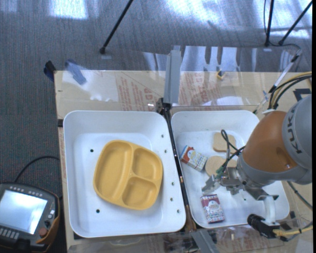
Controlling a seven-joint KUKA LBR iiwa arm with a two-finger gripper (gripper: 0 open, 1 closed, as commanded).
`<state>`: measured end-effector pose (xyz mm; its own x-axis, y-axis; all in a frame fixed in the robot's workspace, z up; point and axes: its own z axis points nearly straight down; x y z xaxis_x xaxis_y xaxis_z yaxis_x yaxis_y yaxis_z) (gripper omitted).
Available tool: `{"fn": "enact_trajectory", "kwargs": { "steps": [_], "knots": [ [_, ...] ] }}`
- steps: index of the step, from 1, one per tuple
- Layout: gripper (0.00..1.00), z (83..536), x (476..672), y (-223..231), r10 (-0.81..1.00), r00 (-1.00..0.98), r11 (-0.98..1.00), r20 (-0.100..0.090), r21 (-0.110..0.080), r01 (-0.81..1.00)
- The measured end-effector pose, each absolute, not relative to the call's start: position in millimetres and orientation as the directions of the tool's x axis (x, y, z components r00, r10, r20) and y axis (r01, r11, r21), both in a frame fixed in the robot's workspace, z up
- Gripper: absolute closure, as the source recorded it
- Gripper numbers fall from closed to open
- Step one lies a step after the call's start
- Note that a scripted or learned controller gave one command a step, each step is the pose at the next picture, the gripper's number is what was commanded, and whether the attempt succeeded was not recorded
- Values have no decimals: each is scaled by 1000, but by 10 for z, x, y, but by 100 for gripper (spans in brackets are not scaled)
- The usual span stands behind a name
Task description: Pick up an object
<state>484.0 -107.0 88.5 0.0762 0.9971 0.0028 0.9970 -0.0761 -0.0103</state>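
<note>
Grey ribbed carpet all round, w/ sunlit patches up top and black tripod legs [118, 20] standing on it. Far left on the floor sits a teach pendant [22, 214], screen lit, cable looping off it. The table [110, 91] is pale wood under a clear sheet w/ red print, a scrap of blue tape [76, 73] near its back-left corner, and a grey upright post [171, 78] behind the spot where the two bins meet.

Left bin [73, 130]: a yellow divided plate [128, 174] lies flat near the middle, three compartments, turned a bit off the bin's edges.

Right bin [192, 121]: a small red-and-white carton [194, 158] near the left wall, long axis running upper-left to lower-right. Beside it to the right, two tan cookie-like rounds, one [224, 141] further back, one [216, 164] closer, partly under the gripper. Toward the front, a red snack packet [213, 208] lies flat, long axis roughly front to back, slightly tilted.

The gripper [217, 181] hangs low over the bin between the closer round and the packet, fingers spread apart w/ nothing between them. Behind it the orange-banded arm [276, 146] comes in from the right, cables trailing.
</note>
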Motion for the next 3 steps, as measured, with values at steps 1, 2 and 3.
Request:
{"fn": "enact_trajectory", "kwargs": {
  "steps": [1,2,3],
  "knots": [
    [0,851,5808,-928,987,158,-158,1,-5,987],
    [0,846,5152,-1154,993,116,-116,1,-9,993],
    [0,842,4737,-827,999,35,-35,3,-10,999]
  ]
}}
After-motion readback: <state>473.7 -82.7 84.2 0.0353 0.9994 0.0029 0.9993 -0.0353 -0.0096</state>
